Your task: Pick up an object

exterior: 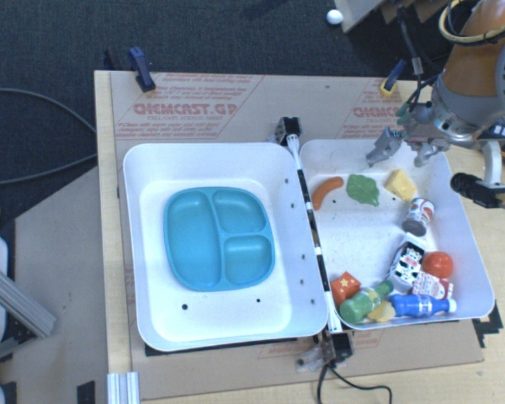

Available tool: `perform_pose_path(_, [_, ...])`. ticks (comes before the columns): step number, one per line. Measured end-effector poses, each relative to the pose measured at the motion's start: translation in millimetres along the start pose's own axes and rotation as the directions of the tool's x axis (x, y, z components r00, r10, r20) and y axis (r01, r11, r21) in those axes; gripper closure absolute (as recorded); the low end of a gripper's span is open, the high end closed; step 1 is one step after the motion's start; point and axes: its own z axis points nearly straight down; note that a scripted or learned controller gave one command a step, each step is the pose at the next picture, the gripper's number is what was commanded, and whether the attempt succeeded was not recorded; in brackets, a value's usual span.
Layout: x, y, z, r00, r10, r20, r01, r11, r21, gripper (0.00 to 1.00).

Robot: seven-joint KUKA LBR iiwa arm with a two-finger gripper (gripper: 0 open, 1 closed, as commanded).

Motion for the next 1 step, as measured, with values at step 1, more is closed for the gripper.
perform_pose_path(1, [-61.3, 4.5, 102.0, 1.000, 0.000, 0.000, 0.000, 1.000, 0.000, 0.00])
